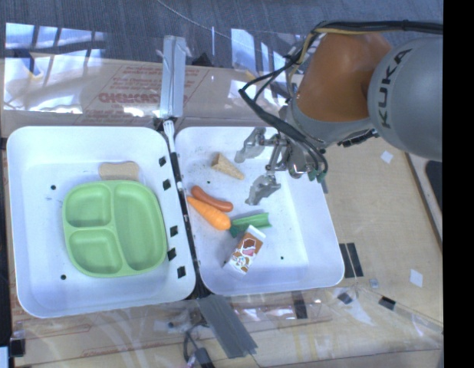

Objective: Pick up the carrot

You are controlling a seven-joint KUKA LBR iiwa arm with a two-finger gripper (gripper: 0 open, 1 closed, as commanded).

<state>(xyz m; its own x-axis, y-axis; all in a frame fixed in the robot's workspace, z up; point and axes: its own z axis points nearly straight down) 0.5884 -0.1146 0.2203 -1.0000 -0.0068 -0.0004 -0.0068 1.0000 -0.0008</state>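
The carrot (209, 214), short and orange, lies in the right bin (310, 240) near its left wall. A reddish sausage (212, 199) lies just above it and touches it. My gripper (256, 169) hangs over the middle of the right bin, up and to the right of the carrot and apart from it. Its two fingers (261, 188) are spread open with nothing between them.
In the right bin there are also a tan wedge (228, 165), a green stick (249, 221) right of the carrot's tip, and a small carton (245, 253). The left bin (30, 167) holds a green divided plate (114, 228) and a bread slice (119, 171).
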